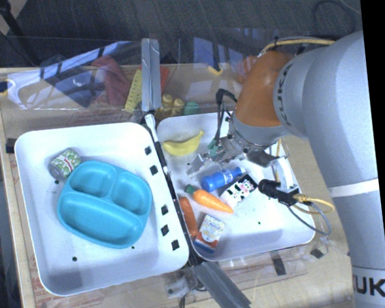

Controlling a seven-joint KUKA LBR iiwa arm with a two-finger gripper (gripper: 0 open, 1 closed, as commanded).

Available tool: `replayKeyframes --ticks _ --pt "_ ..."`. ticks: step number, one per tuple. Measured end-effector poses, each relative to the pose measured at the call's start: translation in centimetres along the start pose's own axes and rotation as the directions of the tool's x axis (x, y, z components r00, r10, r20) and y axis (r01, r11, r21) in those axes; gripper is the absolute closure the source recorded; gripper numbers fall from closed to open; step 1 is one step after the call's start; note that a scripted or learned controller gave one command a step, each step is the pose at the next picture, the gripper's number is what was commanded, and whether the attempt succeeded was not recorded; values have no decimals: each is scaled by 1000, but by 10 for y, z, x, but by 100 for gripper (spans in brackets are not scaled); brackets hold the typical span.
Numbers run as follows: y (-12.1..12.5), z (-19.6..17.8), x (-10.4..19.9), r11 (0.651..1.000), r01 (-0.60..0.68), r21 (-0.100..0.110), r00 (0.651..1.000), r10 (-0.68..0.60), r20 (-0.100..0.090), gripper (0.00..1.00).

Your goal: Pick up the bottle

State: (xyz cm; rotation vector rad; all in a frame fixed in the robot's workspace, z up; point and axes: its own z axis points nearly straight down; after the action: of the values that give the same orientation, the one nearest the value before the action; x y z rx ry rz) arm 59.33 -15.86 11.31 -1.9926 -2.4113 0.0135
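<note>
The bottle (221, 180) is blue and lies on its side in the middle of the right bin (283, 233). An orange carrot (211, 200) lies against its near side. My gripper (211, 156) hangs just behind the bottle, between it and a yellow banana (182, 145), low over the bin floor. I see nothing held in it. The grey arm with its orange band (261, 95) comes in from the right and hides the bin's far right corner.
A black-and-white patterned piece (239, 189) lies right of the bottle. A small packet (211, 228) and a long orange piece (188, 215) sit by the divider. The left bin (42, 220) holds a blue sectioned tray (105, 202) and a small can (65, 162).
</note>
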Motion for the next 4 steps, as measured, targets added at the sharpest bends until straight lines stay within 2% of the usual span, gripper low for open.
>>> replayKeyframes --ticks 1,2,3,4 --pt "0 -8 0 1000 4 2 1000 -4 0 100" --pt "0 -8 0 1000 5 2 1000 -5 0 0" --pt "1 -15 0 1000 9 4 1000 -9 0 100" --pt "1 -15 1 1000 9 4 1000 -9 0 0"
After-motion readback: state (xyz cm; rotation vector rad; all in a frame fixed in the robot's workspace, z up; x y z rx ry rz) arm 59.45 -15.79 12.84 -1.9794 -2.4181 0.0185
